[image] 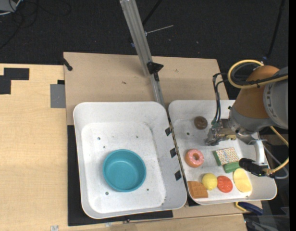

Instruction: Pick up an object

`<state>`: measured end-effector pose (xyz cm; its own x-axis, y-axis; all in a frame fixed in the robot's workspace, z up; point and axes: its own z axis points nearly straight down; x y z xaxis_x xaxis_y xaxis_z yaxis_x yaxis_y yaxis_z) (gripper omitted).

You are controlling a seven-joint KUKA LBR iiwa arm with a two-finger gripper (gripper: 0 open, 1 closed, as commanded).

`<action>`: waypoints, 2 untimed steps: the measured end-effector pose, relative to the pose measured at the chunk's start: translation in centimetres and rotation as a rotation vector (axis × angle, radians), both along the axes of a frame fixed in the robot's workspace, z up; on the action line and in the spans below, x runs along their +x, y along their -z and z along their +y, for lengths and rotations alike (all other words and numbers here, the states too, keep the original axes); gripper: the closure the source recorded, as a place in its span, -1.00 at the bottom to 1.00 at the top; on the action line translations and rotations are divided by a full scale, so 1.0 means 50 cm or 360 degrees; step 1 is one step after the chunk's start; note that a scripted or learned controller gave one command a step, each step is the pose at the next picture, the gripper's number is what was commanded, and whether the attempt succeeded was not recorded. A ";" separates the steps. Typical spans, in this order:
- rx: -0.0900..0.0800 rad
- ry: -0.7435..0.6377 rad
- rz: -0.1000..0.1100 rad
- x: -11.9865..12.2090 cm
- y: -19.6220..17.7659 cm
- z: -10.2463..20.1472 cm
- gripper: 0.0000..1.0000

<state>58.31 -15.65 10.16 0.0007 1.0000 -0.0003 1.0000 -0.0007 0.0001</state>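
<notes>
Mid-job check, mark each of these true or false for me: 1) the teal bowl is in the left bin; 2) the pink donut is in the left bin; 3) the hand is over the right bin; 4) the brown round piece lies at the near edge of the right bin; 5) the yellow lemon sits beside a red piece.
1) True: the teal bowl sits in the left bin.
2) False: the pink donut lies in the right bin.
3) True: the hand hangs over the right bin.
4) False: the brown round piece lies toward the far edge.
5) True: the yellow lemon touches the red piece.
</notes>
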 end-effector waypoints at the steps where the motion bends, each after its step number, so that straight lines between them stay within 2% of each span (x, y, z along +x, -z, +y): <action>1: -0.0001 0.0000 -0.0005 -0.001 -0.084 -0.006 1.00; 2: 0.0000 -0.0002 -0.0006 0.010 -0.202 0.006 1.00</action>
<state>58.79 -15.37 20.28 -0.0003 1.0000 -0.0006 1.0000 0.0003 0.0039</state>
